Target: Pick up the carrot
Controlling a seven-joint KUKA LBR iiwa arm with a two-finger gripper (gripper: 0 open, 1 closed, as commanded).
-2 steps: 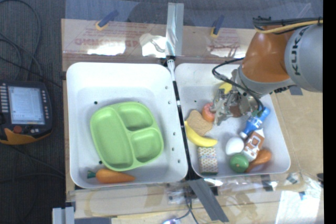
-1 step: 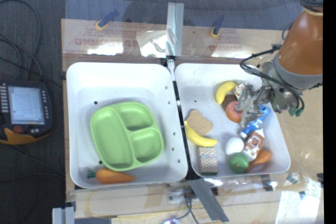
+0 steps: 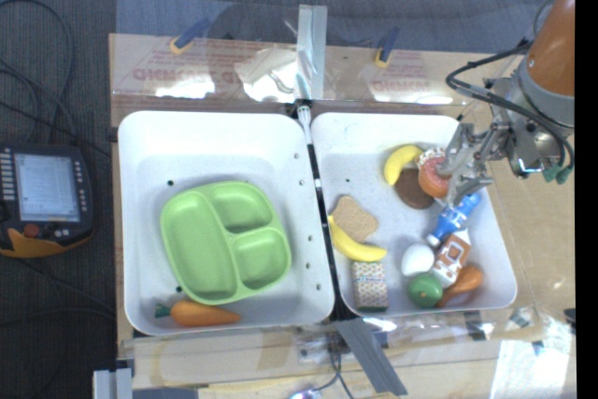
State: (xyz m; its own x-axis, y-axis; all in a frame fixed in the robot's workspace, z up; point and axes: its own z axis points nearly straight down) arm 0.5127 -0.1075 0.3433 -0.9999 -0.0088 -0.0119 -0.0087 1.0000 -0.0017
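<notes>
Over the far right part of the right bin (image 3: 329, 201), the gripper (image 3: 464, 165) hangs from the grey arm with its orange band (image 3: 559, 37), its metal fingers slanting down toward the left. They sit right at the pink-frosted doughnut (image 3: 432, 173), which lies on a dark brown round piece (image 3: 411, 192); whether they are apart or together, and whether anything is caught between them, cannot be told from this angle.

The carrot (image 3: 198, 314) lies well apart from it, in the near left corner of the left bin (image 3: 140, 145), a smooth orange taper with a green stub at its left end, flat along the near wall. Just beyond it rests a glossy green divided plate (image 3: 225, 240) with three compartments.

Around the gripper the right bin is crowded. A yellow banana (image 3: 402, 162) curves just left of the doughnut, and a blue-capped bottle (image 3: 454, 220) lies below the gripper. Nearer are a slice of brown bread (image 3: 355, 218), a second banana (image 3: 353, 244), a patterned box (image 3: 370, 283), a white egg (image 3: 417, 259), a green ball-like fruit (image 3: 425, 291), a red-and-white carton (image 3: 451, 259) and a second orange carrot-like piece (image 3: 463, 281) at the near right corner.

At far left, off the worktop (image 3: 131, 61), a teach pendant (image 3: 43, 197) lies on the carpet.
</notes>
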